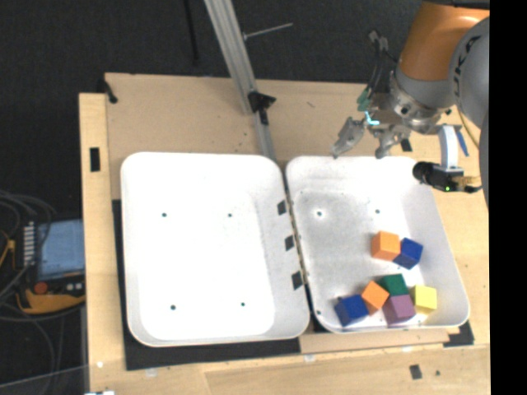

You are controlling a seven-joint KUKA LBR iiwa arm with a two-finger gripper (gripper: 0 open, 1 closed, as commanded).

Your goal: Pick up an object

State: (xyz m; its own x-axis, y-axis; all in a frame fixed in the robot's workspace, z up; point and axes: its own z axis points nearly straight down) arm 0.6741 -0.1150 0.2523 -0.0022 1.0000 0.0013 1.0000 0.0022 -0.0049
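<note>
Claw (362,145) poised above the far rim of the right bin (346,220), fingers spread, nothing between them. The candidate objects, a cluster of coloured blocks, sit in that bin's near corner: an orange block (384,245) touching a blue block (408,253) lies closest to the claw, toward the near side of the surface (189,97) and slightly arm-ward. Judged: descent not yet begun.

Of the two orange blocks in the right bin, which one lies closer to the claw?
The upper orange block, touching the blue block on its right. The other orange block sits lower, in the cluster along the bin's near edge, farther from the claw.
</note>
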